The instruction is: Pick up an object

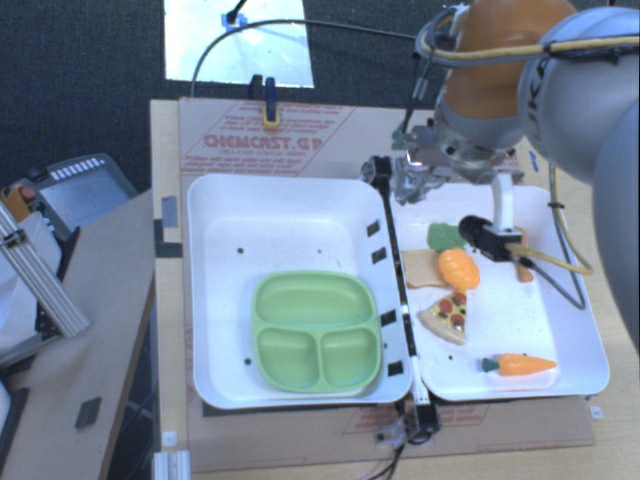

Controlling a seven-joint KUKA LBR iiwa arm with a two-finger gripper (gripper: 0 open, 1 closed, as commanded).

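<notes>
My gripper (409,184) hangs over the far left corner of the right bin (570,318), below the orange wrist band. Nothing shows in its grasp. Toy food lies in that bin. A green leafy piece (443,236) sits just in front of the gripper. An orange fruit (459,268) rests on a tan bread slice (420,268) nearer the middle. A pizza slice (446,317) lies in front of those. A carrot (521,365) lies near the front right corner.
The left bin (225,268) holds a green divided plate (318,330) at its front. A black part with a cable (492,239) hangs from the arm over the right bin. A grey device (75,200) and a metal rail (40,278) stand off the bench at left.
</notes>
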